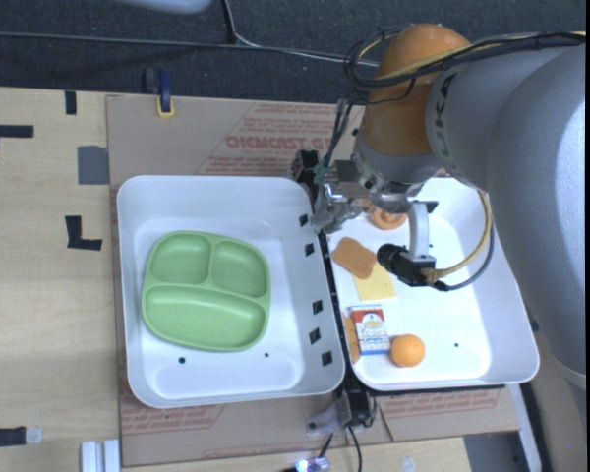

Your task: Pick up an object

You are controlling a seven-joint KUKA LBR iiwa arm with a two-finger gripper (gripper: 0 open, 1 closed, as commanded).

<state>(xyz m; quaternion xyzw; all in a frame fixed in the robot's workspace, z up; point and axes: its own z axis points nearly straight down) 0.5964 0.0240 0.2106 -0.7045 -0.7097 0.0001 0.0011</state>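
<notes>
The right white bin [492,357] holds a tan toast-like slice [354,257], a pale yellow square [377,285], a small red-and-white box [370,328] and an orange ball [407,350]. A small orange piece [386,218] peeks out beneath the wrist. My gripper [366,207] hangs low over the far left part of this bin, just above the tan slice. The wrist and its cabling cover the fingers.
The left white bin [138,205] holds a green divided plate [206,289]. Both bins rest on a cardboard sheet [226,136] on the wooden bench. The arm's large grey body [541,165] covers the right bin's far right side.
</notes>
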